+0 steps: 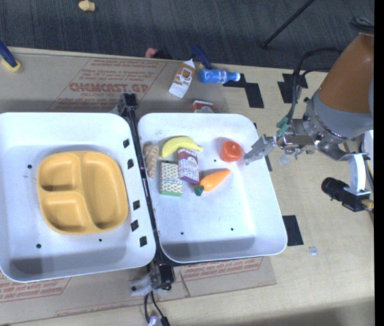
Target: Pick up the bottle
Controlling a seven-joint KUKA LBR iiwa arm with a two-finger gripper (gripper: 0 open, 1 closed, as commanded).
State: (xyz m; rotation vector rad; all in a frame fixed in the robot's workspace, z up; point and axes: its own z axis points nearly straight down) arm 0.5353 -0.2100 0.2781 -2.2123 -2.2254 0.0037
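A small dark red bottle [187,166] with a pale label lies in the right bin [263,216], just below the banana [180,145] and beside a green box [170,179]. A blue bottle [217,76] lies on its side on the bench behind that bin, outside it. My gripper [257,150] hangs over the right bin's right rim, next to the red tomato [231,150] and well to the right of the dark red bottle. Nothing shows in its grasp.
An orange carrot [213,179] lies beside the bottle, and a tan peanut-like piece [151,159] rests at the bin's left wall. The left bin [8,236] holds a yellow divided plate [81,190]. A small carton [182,79] lies on the bench behind.
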